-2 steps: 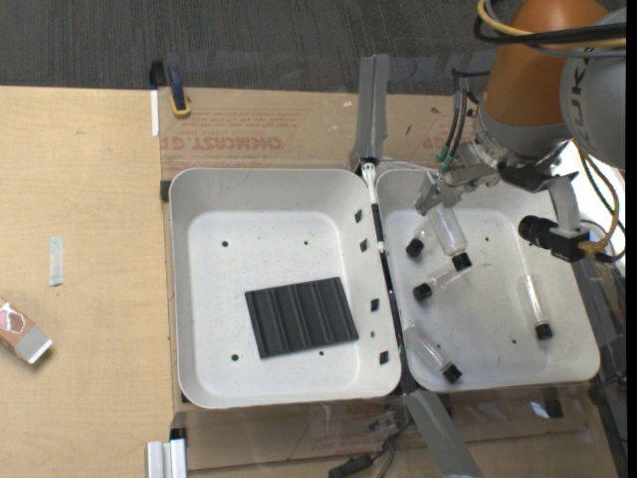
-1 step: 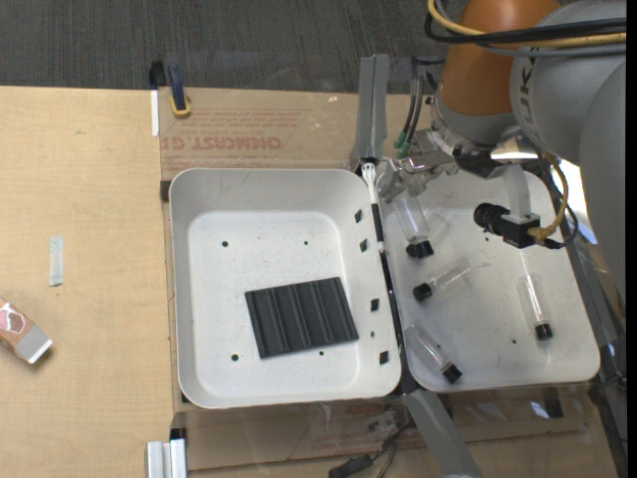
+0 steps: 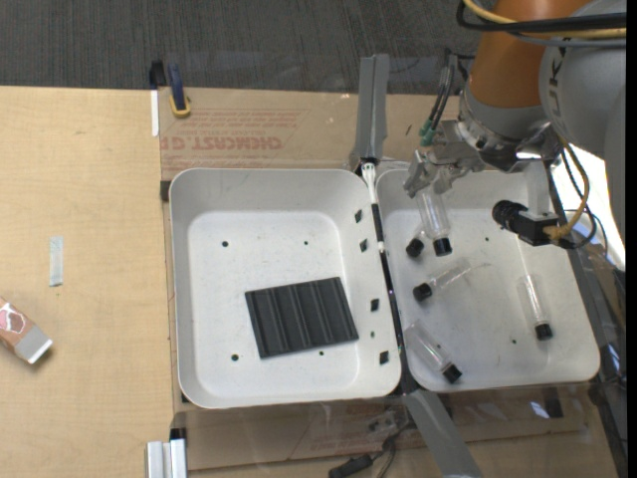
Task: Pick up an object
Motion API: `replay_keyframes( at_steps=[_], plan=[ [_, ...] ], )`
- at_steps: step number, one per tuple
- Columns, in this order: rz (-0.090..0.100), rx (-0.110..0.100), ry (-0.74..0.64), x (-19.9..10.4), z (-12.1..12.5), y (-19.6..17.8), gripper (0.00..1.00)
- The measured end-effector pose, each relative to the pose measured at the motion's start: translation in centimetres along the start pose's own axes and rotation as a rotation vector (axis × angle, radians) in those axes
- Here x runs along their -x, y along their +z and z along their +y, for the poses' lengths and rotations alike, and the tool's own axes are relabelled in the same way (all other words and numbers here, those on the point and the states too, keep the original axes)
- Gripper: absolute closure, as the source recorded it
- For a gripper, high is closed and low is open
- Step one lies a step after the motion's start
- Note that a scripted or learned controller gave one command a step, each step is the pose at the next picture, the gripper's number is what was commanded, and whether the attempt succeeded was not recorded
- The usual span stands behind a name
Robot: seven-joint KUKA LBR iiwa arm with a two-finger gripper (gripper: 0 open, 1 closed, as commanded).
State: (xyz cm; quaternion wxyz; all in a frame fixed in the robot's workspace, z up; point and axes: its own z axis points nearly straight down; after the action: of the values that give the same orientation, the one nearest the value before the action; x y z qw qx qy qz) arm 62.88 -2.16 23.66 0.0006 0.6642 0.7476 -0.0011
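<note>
The gripper (image 3: 430, 172) hangs over the far left corner of the right bin (image 3: 587, 352), under the arm's (image 3: 587, 58) orange band (image 3: 518, 28). Whether its fingers are open or shut cannot be told; metal and clear plastic blur together there. A clear plastic tube (image 3: 435, 225) with a black cap lies just below the fingers, its upper end meeting them, but it cannot be made out as held between them.

More clear tubes with black caps lie in the same bin: one (image 3: 446, 279) below the first, slanted; one (image 3: 438, 359) at the near left corner; one (image 3: 534, 312) down and to the right of the fingers. A small black cap (image 3: 415, 249) sits just left of the first tube's lower end. All are slim, glassy cylinders, hard to see against the smooth white plastic.

Left of the fingers, past the bin walls, the left bin (image 3: 184, 267) holds a flat, dark grey ribbed slab (image 3: 301, 317), rectangular, with lengthwise grooves, lying slightly askew.

The bins rest on brown cardboard (image 3: 239, 132) printed in red; upside-down lettering seems to read "CHEMCRAFT", though that is uncertain. Far left on the pale wood bench (image 3: 80, 167) lie a small grey strip (image 3: 56, 261) and a red-and-white wrapped piece (image 3: 20, 332) at the edge. A blue and yellow clamp (image 3: 177, 93) stands at the cardboard's far corner.
</note>
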Motion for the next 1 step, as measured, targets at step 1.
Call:
replay_keyframes(
  at_steps=[1],
  plan=[
    [0.000, 0.000, -0.038, -1.66, 3.20, -0.80, 1.00]
  ],
)
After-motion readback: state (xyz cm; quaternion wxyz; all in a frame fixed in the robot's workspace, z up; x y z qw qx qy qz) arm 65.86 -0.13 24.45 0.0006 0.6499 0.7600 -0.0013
